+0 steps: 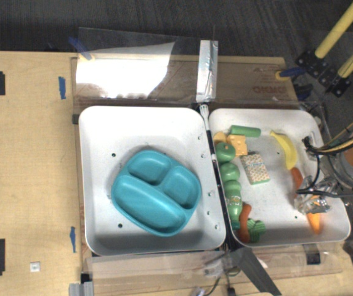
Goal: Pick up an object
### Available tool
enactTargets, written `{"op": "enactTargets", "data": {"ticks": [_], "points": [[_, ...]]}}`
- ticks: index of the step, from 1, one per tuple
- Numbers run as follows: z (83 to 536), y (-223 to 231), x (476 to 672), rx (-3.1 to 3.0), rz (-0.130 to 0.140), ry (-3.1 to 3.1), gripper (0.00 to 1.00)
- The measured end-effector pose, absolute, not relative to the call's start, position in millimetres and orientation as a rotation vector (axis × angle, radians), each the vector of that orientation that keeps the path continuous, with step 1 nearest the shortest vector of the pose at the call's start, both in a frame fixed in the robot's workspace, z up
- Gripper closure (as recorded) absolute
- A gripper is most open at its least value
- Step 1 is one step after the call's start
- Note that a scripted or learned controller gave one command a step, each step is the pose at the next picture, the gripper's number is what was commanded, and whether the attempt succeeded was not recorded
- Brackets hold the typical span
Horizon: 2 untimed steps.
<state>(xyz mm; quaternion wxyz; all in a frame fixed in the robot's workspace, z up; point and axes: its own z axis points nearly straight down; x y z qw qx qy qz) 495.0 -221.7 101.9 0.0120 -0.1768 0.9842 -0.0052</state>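
The left bin (96,165) holds a teal plate (156,191) with three parts. The plate sits a bit below the middle of that bin.

The right bin (275,217) holds the toys. At 6 o'clock in this bin lies a carrot (246,221) with green leaves (256,228) beside it, close to the wall between the bins. Going up that wall toward 12 o'clock there is a row of green toys (230,177), bumpy like peas or small veggies. Just beside them, nearer the middle, lies a small spotted block (255,168). Above it is a yellow cheese piece (238,144), and at 12 o'clock lies a green stick shape (245,131). A banana (285,148) lies at about 1 o'clock.

The gripper (315,197) is at 4 o'clock in the right bin, low by the right wall. An orange toy (315,221) is just under it, and a red one (296,179) is just above it. Wires and metal parts hide the tips, so one cannot tell how wide it is or if it has hold of any toy.

Far off, past the bins, stands a clear sheet (127,73) with a shiny strip (207,73) beside it.
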Motion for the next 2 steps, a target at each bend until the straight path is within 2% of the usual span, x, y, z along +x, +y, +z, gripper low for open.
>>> {"op": "enactTargets", "data": {"ticks": [1, 2], "points": [[100.8, -221.4, 494.5, -0.552, -0.014, 3.07, 0.0], [88.9, -222.2, 493.4, -0.69, -0.008, 3.053, 0.0]]}}
